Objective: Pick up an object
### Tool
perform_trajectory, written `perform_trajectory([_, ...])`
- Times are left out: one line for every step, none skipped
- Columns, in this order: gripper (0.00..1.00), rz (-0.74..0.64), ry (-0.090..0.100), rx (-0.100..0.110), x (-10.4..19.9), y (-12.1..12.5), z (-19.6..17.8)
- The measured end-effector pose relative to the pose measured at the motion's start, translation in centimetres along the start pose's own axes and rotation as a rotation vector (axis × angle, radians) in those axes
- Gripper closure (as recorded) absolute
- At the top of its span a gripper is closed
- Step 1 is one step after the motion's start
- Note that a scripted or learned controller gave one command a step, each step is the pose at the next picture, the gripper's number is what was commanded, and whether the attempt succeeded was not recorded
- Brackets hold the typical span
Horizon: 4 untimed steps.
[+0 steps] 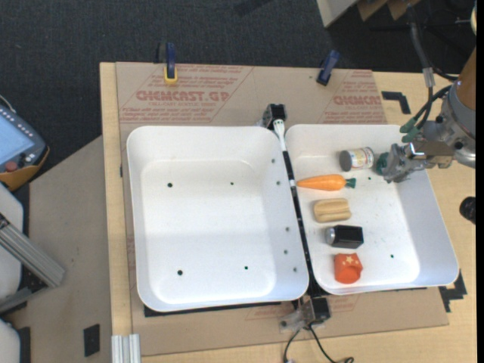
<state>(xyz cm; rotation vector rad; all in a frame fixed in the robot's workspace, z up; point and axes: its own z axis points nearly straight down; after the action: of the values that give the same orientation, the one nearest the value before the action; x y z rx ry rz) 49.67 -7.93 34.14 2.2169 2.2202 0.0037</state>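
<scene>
In the right bin (423, 233) lie several objects: a small jar with a grey lid (356, 159) at the back, an orange carrot (326, 181) below it, a tan bread-like block (332, 209), a black box-shaped item (345, 237) and a red-orange tomato-like piece (347, 268) at the front. My gripper (396, 165) hangs over the right bin's back right part, just right of the jar and apart from it. Nothing shows between its fingers.
The left bin (151, 225) sits beside the right one, sharing a middle divider (291, 195). Two blue clamps (169, 57) hold the cardboard base at the back. Cables run down from the arm at the right edge.
</scene>
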Motion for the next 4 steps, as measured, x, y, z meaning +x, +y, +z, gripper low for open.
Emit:
perform_trajectory([1.0,-0.001,-0.001,-0.003,0.0,0.1,-1.0])
perform_trajectory([1.0,-0.002,-0.002,-0.006,0.0,0.2,-2.0])
perform_trajectory([1.0,-0.003,-0.002,-0.008,0.1,0.2,-3.0])
perform_trajectory([1.0,-0.005,-0.004,-0.011,0.1,0.3,-4.1])
